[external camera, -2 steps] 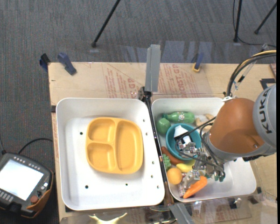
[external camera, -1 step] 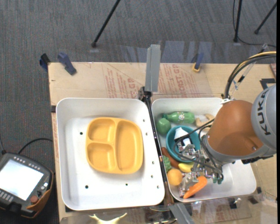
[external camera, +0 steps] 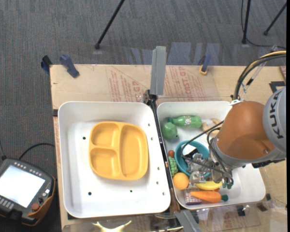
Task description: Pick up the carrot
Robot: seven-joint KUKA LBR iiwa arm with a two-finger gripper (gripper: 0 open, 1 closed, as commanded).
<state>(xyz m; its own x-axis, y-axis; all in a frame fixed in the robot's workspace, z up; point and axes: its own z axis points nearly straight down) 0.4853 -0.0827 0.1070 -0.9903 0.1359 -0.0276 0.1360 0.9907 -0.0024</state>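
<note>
One banana (external camera: 209,185) lies just above carrot (external camera: 206,196).

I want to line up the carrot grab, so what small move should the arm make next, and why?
Probably a short move toward the bin's near edge, then down. The tool sits above the banana, while the carrot lies just past it, free on the right bin's floor, with an orange close to its left.

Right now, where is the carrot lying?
The carrot lies in the right bin, near its front edge, just below the yellow banana and to the right of the orange, under the gripper.
</note>
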